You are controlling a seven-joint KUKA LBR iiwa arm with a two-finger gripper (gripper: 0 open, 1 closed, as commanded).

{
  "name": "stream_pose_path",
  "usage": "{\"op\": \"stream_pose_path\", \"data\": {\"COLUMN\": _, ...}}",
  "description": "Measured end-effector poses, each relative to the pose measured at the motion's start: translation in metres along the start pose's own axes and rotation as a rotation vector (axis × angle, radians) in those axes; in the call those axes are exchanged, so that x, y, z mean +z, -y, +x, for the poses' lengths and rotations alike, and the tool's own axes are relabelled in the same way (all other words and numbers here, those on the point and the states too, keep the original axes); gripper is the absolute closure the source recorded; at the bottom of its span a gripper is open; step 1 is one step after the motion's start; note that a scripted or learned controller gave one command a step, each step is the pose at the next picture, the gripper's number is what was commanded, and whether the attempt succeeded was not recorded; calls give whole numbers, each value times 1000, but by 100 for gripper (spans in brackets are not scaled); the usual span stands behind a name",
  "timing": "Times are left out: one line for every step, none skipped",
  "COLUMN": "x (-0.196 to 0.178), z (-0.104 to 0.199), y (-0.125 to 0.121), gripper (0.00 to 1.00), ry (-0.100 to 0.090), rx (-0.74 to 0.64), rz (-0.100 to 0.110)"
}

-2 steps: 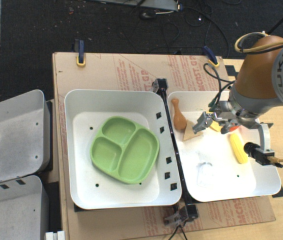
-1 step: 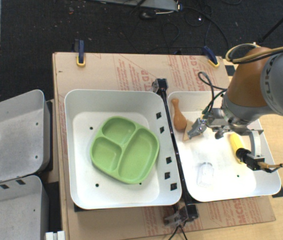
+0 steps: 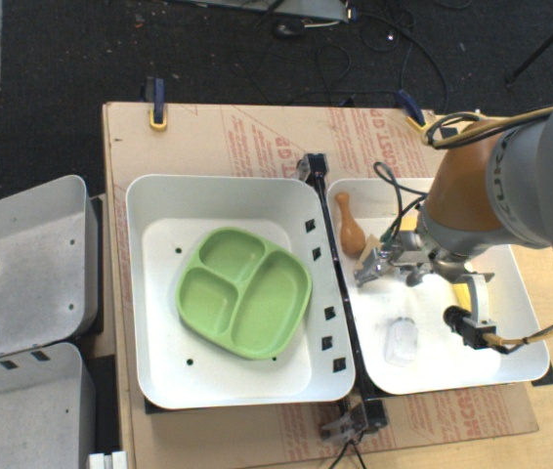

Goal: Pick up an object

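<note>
- Arm (image 3: 496, 189): grey with an orange band, nearest the lens. It reaches in from the right and bends low over the right bin, apparently to bring its tool among the loose items there.
- Bench (image 3: 228, 140): a brown board top, carrying both bins side by side.
- Left bin (image 3: 145, 262): white and shallow, butted against its neighbour along a black divider (image 3: 332, 262).
- Right bin (image 3: 452, 384): white and shallow, lying under the arm's wrist.
- Plate (image 3: 245, 293): green, three compartments, flat in the middle of the left bin and well apart from the tool. Judged unlikely as the present target.
- Gripper (image 3: 382, 265): low over the right bin's left half, pointing toward the divider. Whether it is open or closed cannot be told, and nothing is seen held.
- Brown piece (image 3: 350, 225): wooden-looking with a bulbous end, lying in the right bin by the divider, just beside the gripper. Judged the likeliest pick.
- Clear piece (image 3: 402, 340): pale and hard to make out on the right bin's floor, near the front wall.
- Yellow piece (image 3: 472, 293): partly under the wrist, with a cable crossing it.
- Clamps (image 3: 158, 101): blue, pinning the board's far edge.
</note>
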State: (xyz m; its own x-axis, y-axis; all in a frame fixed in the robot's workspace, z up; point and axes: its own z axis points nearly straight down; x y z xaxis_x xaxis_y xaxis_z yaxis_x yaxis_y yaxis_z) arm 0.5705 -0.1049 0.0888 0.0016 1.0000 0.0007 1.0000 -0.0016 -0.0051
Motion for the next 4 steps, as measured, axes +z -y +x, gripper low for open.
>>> {"op": "stream_pose_path", "data": {"x": -14, "z": 0, "y": -2, "gripper": 100, "ry": 1, "rx": 2, "rz": -6}}
{"op": "stream_pose_path", "data": {"x": -70, "z": -1, "y": -12, "gripper": 100, "ry": 2, "rx": -4, "rz": -11}}
{"op": "stream_pose_path", "data": {"x": -114, "z": -2, "y": -17, "gripper": 100, "ry": 2, "rx": -4, "rz": -11}}
{"op": "stream_pose_path", "data": {"x": -157, "z": -3, "y": -19, "gripper": 100, "ry": 2, "rx": -4, "rz": -11}}
